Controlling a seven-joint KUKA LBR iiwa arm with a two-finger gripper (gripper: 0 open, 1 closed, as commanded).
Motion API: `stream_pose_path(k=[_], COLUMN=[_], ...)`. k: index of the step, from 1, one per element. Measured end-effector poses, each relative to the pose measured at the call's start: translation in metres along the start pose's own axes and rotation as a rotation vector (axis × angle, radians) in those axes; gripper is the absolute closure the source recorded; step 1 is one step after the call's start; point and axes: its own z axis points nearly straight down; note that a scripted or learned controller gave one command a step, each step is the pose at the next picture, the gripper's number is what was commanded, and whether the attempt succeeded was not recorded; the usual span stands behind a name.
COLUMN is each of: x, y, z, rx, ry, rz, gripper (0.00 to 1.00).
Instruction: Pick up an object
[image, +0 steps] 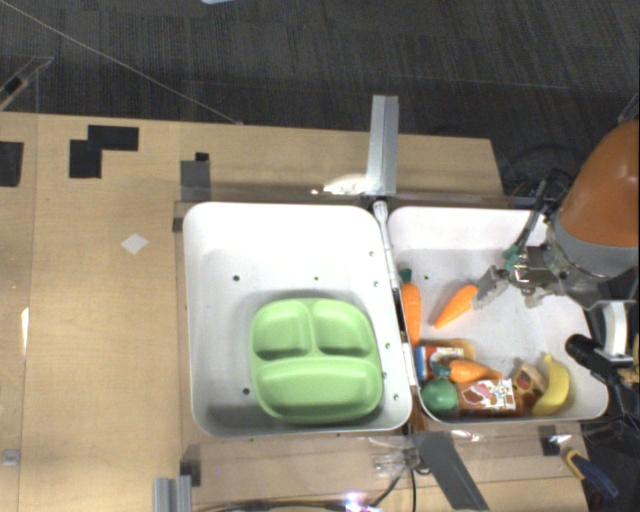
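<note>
Camera view: pincer (492, 287) sits low in the right bin (450, 225), w/ the arm (600, 215) coming in from the right. Fingers hard to read at this size, so can't tell if wide or narrow, and nothing is seen betw them. Loose carrot (455, 304) lies just left of the pincer tip, tilted, thick end nearest the tip, maybe touching it, can't be sure. To do the grab well, I'd judge: centre over the carrot's thick middle, jaws across its short axis, go down till close to the bin floor, then close; it's tapered so it may slip out if caught near the point. Further out, below-left of the pincer: 2nd carrot (410, 312) along the divider, a cluster w/ green ball (438, 397), juice carton (490, 393), banana (553, 385). Far left, in the other bin: green tray (315, 358)
</note>
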Motion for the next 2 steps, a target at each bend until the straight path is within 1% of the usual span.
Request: stream_pose_path(k=[1, 2], x=[0.005, 0.002], y=[-0.018, 0.033], z=[-0.079, 0.015], rx=[-0.003, 0.001], ry=[-0.001, -0.001], rz=[0.176, 0.168], gripper=[0.0, 0.0])
